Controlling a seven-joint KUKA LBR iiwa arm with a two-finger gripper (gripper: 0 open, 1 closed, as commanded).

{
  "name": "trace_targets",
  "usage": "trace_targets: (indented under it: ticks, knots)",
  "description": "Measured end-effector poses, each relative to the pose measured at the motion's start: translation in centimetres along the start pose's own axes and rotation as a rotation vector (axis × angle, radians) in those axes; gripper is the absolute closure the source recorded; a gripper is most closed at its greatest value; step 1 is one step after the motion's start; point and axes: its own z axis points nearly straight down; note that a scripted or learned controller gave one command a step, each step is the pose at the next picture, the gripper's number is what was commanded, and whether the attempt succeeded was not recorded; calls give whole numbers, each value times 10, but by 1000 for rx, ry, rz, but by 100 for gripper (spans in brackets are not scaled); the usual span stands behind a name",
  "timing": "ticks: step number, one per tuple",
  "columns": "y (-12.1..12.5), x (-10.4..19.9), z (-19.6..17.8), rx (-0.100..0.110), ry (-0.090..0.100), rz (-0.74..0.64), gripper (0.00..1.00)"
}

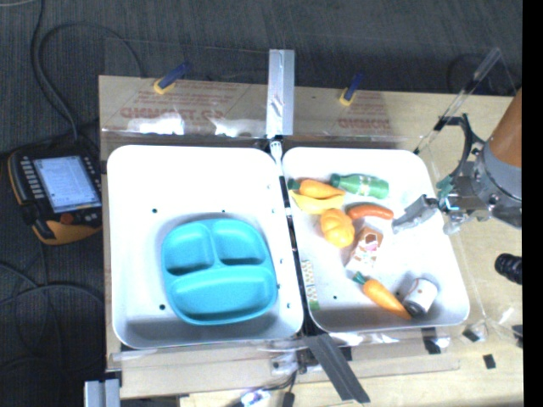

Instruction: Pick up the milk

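The milk (366,248) is a small white and brown carton lying in the middle of the right bin (441,265). It rests between an orange fruit (336,226) on its upper left and a carrot (378,292) below it. My gripper (422,211) hangs over the right side of that bin, to the right of the milk and slightly above it in the view, apart from the carton. Nothing is seen held in it.
In the right bin also lie a yellow fruit (312,193), a green bottle (360,183), a red sausage (370,212) and a grey can (419,294). The left bin (136,185) holds a blue divided plate (221,267). A teach pendant (56,190) sits far left.
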Motion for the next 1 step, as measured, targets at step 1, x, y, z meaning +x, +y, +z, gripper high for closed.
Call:
trace_targets:
  ticks: [1]
  knots:
    - [82,63,91,1,0,-2,0]
